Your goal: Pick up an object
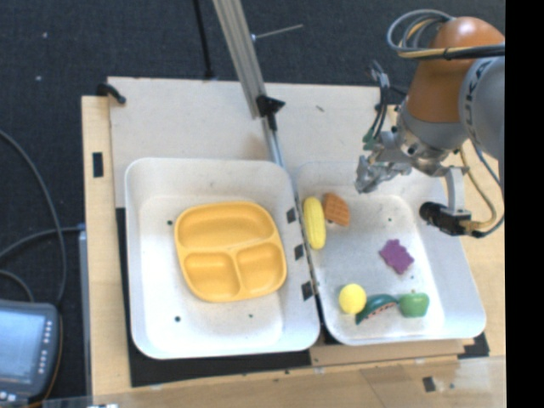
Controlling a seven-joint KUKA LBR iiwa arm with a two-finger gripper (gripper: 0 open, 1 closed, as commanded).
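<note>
The end effector [367, 179], whose grip state cannot be told, is hovering just right of the orange waffle piece [336, 209] and upright-lying corn cob [314, 221].

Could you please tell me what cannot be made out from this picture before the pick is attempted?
- Gripper, camera view: too small and dark to judge its state.
- Orange toy: its left edge is hidden behind the yellow corn.
- Dark green item between the lemon and green pepper: too small to identify.
- Arm: cut off by the right edge.
</note>
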